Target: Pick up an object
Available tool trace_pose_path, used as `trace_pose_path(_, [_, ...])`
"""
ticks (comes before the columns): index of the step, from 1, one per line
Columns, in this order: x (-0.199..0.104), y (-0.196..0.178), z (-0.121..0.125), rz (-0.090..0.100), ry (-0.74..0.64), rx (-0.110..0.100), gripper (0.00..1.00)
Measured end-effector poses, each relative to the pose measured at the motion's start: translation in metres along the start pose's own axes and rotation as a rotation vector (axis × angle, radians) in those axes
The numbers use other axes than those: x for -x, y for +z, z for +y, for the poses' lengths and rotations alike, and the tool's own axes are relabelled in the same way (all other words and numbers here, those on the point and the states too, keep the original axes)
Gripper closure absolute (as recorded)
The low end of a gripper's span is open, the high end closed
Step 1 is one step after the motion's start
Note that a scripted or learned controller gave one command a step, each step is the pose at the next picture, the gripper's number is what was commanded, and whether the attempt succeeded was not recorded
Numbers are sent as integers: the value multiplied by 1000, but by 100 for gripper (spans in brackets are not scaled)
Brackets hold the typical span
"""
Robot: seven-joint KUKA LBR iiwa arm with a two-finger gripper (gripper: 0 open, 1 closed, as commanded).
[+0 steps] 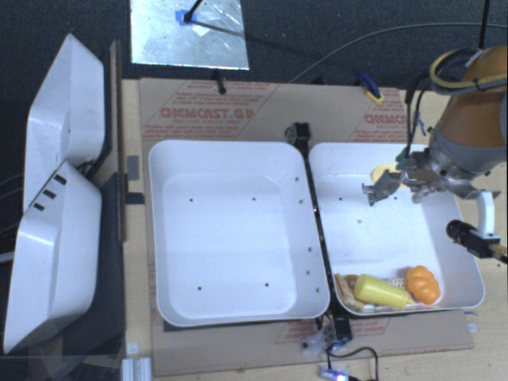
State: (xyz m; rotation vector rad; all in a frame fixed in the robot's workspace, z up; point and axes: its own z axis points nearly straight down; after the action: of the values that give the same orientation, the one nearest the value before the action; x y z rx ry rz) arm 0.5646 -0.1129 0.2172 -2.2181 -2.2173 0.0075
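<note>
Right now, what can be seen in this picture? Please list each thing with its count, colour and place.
bins: 2, white, side by side on the bench
yellow object: 1, yellow, near edge of the right bin
orange object: 1, orange, right bin, beside the yellow object
pale yellow object: 1, far part of the right bin, partly hidden by the gripper
metal sheet: 1, silver, on the dark floor beyond the bench
arm: 1, grey with orange band, over the right bin
gripper: 1, grey, above the right bin
</note>
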Motion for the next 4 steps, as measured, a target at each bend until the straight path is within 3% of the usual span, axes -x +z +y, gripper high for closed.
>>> trace_pose_path(1, [0,-4,2,0,-1,8,0])
trace_pose_path(4, [5,135,-5,0,0,5,0])
